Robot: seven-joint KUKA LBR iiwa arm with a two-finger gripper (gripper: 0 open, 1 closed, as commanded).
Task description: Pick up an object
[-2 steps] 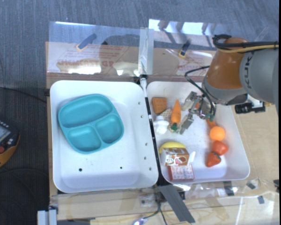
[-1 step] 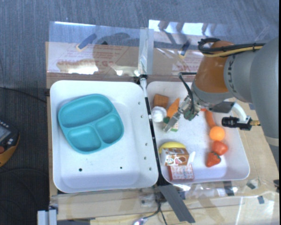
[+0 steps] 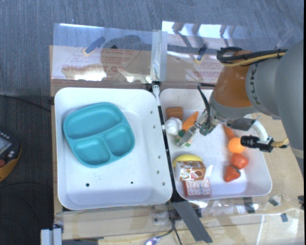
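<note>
My gripper (image 3: 194,132) reaches down into the left part of the right bin (image 3: 255,190). Its tip sits among a small cluster: an orange carrot-like piece (image 3: 190,120), a small green item (image 3: 182,133) and a white object (image 3: 172,126). A brown block (image 3: 174,112) lies just behind them. I see nothing lifted off the bin floor. Nearer the front lie a yellow banana-like toy (image 3: 187,160) and a small red and white carton (image 3: 195,181).
On the right side of the same bin are an orange ball (image 3: 235,145), a red tomato (image 3: 239,161), a strawberry (image 3: 232,174) and another carrot piece (image 3: 228,132). The left bin (image 3: 112,188) holds a teal divided plate (image 3: 98,133). The grey arm (image 3: 275,80) covers the bin's far right.
</note>
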